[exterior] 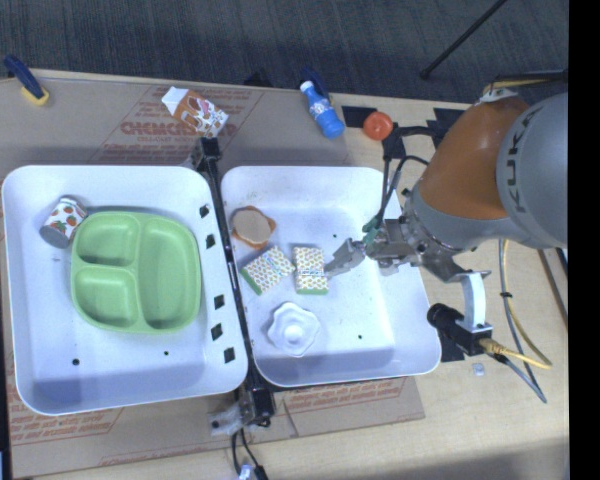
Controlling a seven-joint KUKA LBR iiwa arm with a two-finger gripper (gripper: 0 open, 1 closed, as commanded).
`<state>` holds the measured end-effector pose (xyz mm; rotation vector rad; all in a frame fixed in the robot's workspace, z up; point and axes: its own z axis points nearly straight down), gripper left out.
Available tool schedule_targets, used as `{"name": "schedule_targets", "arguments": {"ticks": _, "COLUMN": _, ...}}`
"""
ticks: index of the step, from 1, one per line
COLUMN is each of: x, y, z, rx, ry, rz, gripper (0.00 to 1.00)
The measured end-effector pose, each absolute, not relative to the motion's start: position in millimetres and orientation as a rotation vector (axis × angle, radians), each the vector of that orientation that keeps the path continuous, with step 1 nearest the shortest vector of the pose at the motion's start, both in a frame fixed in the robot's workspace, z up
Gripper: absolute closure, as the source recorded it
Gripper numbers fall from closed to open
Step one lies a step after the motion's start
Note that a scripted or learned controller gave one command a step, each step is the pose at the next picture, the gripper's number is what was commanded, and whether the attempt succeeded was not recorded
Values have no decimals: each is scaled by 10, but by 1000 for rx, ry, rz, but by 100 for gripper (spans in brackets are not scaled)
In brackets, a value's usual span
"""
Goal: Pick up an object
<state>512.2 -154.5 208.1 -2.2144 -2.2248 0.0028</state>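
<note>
The right bin (365,193) holds a round brown-rimmed piece (251,227) near its left wall. Two patterned sponge blocks lie in the middle, one tilted (268,270) and one upright (311,269). A white flower-shaped object (294,328) rests near the front. My gripper (343,256) reaches in from the right and hangs low just beside the right sponge block, with nothing seen between its fingers. The grey and orange arm (480,173) covers the bin's right rim.
The left bin (25,298) holds a green divided plate (137,269) and a small printed cup (63,219) lying at its far left. Behind the bins lie a blue bottle (323,110), an orange cap (378,124), a snack packet (194,111) and a blue-yellow clamp (26,79).
</note>
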Motion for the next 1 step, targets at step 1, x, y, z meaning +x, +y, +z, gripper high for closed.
{"name": "schedule_targets", "arguments": {"ticks": 1, "x": 5122, "y": -1545, "z": 2081, "rx": -2214, "ry": -2225, "rz": 3, "gripper": 0}}
